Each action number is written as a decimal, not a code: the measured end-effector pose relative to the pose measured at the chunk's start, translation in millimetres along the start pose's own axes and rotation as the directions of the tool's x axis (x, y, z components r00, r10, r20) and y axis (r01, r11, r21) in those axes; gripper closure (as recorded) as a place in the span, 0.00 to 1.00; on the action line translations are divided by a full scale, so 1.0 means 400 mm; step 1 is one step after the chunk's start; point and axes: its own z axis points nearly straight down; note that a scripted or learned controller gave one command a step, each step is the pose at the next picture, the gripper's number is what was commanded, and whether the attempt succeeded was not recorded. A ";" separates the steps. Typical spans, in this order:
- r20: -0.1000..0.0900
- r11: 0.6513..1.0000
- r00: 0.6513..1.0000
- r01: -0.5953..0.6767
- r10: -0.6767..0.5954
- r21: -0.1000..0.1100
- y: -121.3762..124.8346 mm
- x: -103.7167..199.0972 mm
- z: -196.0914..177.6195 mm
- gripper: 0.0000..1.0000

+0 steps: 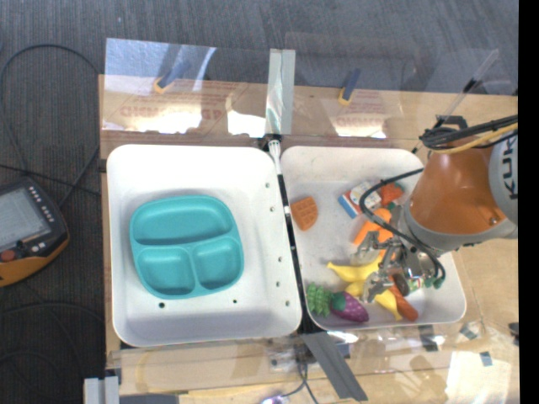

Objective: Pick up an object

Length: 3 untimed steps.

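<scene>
Camera view, nearest first: purple plastic grapes (351, 308) and green broccoli toy (318, 298) crowd the right white bin's (320, 182) front edge. Just behind, the gripper (394, 274) hangs over a yellow plastic banana (354, 271); its state I cannot tell. Tight clutter could spoil the grasp.

The one legible marking is on the arm (504, 188), at the right of the view: large dark letters on its grey casing, of which "KU" can be made out before the frame cuts the word off. The handheld control pendant (25, 230) lying at the left has a screen, but whatever it displays is too small and blurred to read.
</scene>
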 end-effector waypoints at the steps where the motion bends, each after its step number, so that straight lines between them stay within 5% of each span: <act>1: 0.000 1.000 1.000 0.001 -0.001 0.000 0.001 0.000 0.000 0.00; 2: 0.001 0.999 0.999 -0.037 0.037 -0.005 -0.023 -0.190 0.051 0.00; 3: 0.007 0.999 0.999 -0.038 0.038 -0.002 -0.024 -0.195 0.027 1.00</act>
